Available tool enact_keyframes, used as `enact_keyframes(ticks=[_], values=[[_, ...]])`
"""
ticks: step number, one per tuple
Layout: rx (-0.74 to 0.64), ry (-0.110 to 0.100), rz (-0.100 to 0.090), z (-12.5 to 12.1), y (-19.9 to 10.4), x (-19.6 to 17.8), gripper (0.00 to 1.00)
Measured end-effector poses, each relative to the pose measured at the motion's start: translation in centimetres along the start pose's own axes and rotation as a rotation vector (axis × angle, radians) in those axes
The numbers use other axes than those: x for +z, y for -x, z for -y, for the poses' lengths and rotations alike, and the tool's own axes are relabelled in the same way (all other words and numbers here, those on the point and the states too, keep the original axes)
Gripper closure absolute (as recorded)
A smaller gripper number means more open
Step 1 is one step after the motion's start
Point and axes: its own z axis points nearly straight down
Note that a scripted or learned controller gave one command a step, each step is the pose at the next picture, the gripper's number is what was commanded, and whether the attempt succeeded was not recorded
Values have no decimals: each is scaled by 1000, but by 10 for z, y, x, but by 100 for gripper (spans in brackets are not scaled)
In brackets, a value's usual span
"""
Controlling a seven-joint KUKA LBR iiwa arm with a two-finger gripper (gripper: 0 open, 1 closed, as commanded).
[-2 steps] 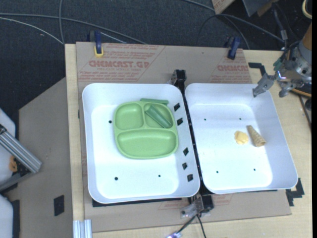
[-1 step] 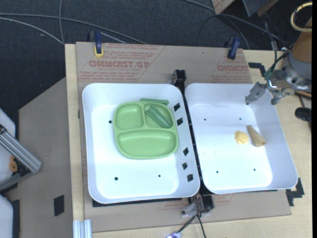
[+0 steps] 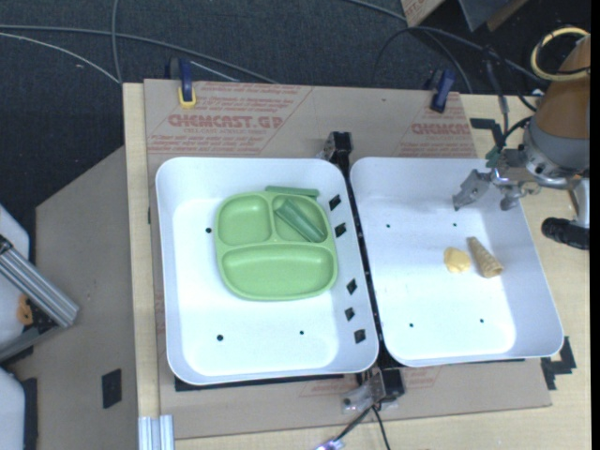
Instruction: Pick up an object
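Two small yellow pieces (image 3: 472,258) below open pincer (image 3: 487,195), right bin (image 3: 525,331).

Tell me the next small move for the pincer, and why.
Probably shift the pincer toward the view's bottom and lower it over the yellow piece and tan cone. It hangs near the right bin's far edge with nothing between its fingers, while those two small objects lie apart from it.
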Motion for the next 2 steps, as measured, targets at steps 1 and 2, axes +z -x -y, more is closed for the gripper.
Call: enact_keyframes(ticks=[1,2], values=[[-2,2,-6,-1,-4,52,0],[-3,7,0,-2,-2,37,100]])
